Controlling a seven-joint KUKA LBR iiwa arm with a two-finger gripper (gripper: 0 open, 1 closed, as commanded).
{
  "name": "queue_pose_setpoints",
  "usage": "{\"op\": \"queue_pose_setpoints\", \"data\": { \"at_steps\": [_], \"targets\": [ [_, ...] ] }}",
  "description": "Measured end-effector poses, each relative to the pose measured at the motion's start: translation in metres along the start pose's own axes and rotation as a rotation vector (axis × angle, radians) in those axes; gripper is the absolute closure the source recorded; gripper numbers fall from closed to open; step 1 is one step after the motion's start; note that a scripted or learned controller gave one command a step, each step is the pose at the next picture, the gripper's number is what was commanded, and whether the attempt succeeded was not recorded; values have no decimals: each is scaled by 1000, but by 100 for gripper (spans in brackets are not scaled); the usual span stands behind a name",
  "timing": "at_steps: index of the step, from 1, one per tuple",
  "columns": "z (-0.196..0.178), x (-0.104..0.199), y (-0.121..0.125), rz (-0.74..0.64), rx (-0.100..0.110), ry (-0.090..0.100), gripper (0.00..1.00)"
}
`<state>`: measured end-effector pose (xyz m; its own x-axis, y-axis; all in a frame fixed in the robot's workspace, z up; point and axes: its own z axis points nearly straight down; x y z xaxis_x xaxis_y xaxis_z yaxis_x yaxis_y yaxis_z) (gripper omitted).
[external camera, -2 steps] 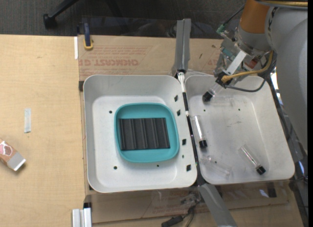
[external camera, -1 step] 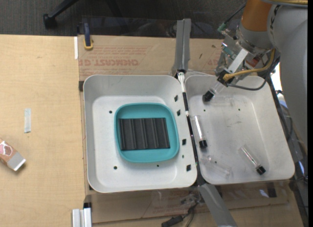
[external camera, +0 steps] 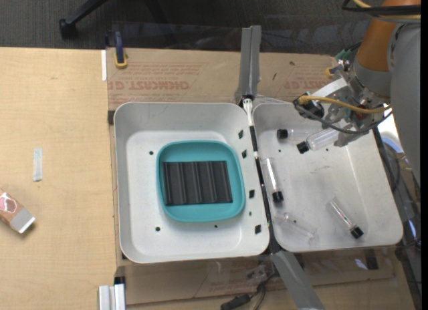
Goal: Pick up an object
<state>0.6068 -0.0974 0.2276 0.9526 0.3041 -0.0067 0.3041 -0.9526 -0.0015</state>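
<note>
My gripper [external camera: 342, 133] hangs over the back of the right bin [external camera: 374, 235], below the grey arm with its orange band. It is shut on the right end of a clear tube with a black cap [external camera: 314, 140]. The tube slants down to the left and looks thicker than the others, as if raised off the bin floor. Also lying in this bin are a thin tube [external camera: 271, 176] along the left wall, another capped tube [external camera: 342, 216] at the front right, a clear piece [external camera: 294, 226] near the front, and a small black cap [external camera: 283, 133].
The left bin [external camera: 134, 168] holds a teal tray [external camera: 199, 182] with dark slats. A grey divider post [external camera: 250, 61] stands between the bins at the back. On the wooden bench to the left lie a small wrapped block [external camera: 15, 212] and a grey strip [external camera: 37, 165].
</note>
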Motion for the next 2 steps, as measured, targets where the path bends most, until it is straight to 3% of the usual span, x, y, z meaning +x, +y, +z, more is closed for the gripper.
{"op": "queue_pose_setpoints", "data": {
  "at_steps": [1, 2],
  "targets": [
    [7, 24, 33, 51, -1, 2, 100],
    [7, 24, 32, 51, 0, 1, 0]
  ]
}}
